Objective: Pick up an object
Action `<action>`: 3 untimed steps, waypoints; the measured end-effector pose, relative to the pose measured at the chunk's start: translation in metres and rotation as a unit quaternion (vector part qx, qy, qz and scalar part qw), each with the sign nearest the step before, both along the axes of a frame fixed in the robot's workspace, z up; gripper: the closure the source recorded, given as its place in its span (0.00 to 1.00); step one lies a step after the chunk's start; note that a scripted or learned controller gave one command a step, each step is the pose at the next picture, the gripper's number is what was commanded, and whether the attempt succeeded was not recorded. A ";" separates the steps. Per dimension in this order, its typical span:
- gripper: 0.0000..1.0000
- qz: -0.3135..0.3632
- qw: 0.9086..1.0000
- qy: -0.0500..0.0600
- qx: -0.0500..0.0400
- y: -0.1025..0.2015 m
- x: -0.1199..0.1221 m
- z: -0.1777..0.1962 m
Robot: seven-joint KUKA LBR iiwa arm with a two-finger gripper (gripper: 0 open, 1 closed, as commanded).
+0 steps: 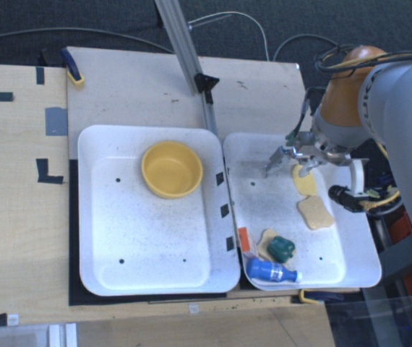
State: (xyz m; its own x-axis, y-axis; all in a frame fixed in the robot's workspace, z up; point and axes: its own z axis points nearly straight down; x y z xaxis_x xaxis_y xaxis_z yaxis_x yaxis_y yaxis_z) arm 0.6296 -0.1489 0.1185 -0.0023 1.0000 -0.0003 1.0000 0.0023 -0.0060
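The bench [141, 85] carries 2 shallow white bins side by side, and the grey arm [387, 114] with its orange band reaches in from the right over the far part of the right bin [336, 266]. The left bin [119, 266] holds 1 thing, a yellow bowl [171, 168], standing upright near its far edge and a little right of the middle. A slanted metal pole [181, 35] runs from the top of the view down to a black clamp just behind the seam between the bins. In the right bin, the gripper [287, 163] hangs over the far half, its 2 fingers spread apart with nothing between them; 1 fingertip points toward the bin's left side and the other sits just above a pale yellow piece [305, 184]. Just nearer than that piece lies a tan sponge-like block [315, 212], close to it, though contact between them cannot be judged. Toward the near left corner of this bin sits a dark green object [281, 249] resting on a flat tan scrap [267, 241], with a blue bottle [271, 272] lying on its side against the near wall just below. A small orange item [243, 238] lies beside the left wall, near the green object.
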 end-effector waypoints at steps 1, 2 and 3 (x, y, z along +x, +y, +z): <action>1.00 0.001 1.000 -0.002 0.000 0.000 0.001 0.013; 1.00 0.000 1.000 -0.006 -0.001 -0.001 0.003 0.077; 1.00 0.000 1.000 -0.003 0.000 -0.001 0.004 0.090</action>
State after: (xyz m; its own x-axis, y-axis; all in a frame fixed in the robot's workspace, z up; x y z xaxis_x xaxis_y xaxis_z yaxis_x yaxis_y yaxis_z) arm 0.6333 -0.1498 0.2084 -0.0015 1.0000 -0.0002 1.0000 0.0015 0.0009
